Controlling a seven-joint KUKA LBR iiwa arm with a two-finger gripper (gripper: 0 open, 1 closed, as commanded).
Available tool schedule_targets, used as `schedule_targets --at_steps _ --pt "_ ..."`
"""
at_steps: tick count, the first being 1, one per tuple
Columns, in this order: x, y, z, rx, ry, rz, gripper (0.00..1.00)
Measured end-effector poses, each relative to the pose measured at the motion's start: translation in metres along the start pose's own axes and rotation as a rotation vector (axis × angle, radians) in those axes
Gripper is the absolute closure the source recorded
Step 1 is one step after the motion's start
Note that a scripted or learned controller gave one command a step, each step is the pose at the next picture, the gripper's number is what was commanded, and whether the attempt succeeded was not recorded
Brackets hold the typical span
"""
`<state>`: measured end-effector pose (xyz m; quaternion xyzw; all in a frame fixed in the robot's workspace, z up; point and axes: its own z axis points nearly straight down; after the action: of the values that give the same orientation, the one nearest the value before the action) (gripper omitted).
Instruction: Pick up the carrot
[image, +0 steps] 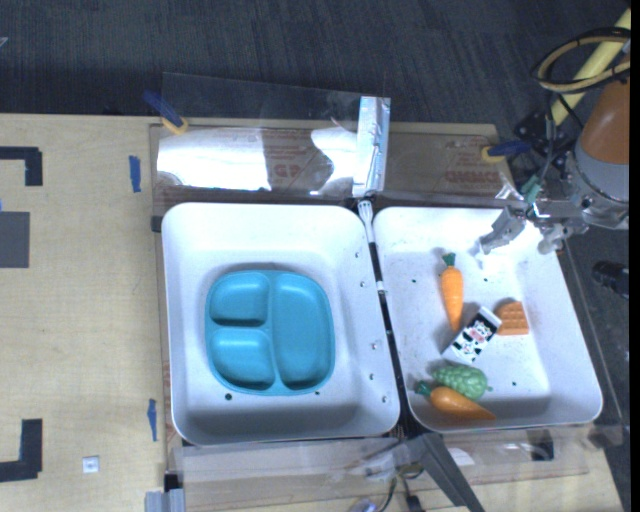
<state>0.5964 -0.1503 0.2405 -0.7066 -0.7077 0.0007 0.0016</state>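
An orange carrot (453, 292) with a small green top lies in the right bin (570, 400), near its middle, pointing toward the front. My gripper (522, 238) hovers over the bin's back right corner, up and to the right of the carrot and apart from it. Its two fingers (496, 239) stand spread, open, with nothing between them. A second orange carrot-like piece (460, 402) lies at the bin's front beside a green leafy vegetable (461, 380).
A black-and-white carton (474, 335) and an orange wedge (513, 318) lie just in front of the carrot. The left bin (190, 240) holds a blue divided plate (270, 330). A clear plastic sheet (270, 150) lies behind the bins.
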Motion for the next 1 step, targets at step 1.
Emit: schedule_targets --at_steps 1 --pt "0.0169 0.0371 0.1445 0.003 -0.001 0.15 0.0"
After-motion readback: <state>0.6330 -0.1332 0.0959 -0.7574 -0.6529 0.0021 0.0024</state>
